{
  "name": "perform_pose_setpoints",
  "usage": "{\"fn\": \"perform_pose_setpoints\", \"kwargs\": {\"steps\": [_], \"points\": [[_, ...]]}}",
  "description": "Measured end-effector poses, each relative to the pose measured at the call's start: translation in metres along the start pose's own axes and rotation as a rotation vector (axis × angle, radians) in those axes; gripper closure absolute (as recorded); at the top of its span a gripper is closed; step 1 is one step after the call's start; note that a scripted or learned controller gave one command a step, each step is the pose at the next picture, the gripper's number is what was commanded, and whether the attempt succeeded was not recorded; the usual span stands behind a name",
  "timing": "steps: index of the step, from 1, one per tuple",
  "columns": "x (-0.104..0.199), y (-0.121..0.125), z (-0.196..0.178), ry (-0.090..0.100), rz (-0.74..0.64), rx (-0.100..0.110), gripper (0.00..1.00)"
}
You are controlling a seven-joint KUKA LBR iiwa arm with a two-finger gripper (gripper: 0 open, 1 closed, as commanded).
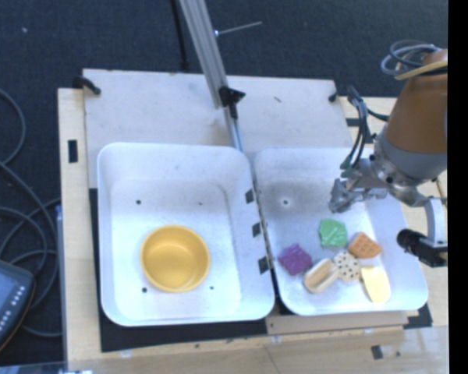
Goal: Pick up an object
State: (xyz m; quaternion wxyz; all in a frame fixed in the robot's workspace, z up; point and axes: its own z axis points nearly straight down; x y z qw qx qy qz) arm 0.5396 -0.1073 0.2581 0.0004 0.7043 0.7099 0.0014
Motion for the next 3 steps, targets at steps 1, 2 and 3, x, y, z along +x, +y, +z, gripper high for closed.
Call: {"fn": "perform_pose_setpoints", "kwargs": {"steps": [1, 2, 3], "points": [[0.055, -0.006, -0.007, 0.001, -0.001, 0.001, 1.00], [0.107, -0.019, 0.010, -0.001, 0.001, 0.002, 1.00], [0.166, -0.028, 0.004, 0.001, -0.002, 0.001, 1.00]]}}
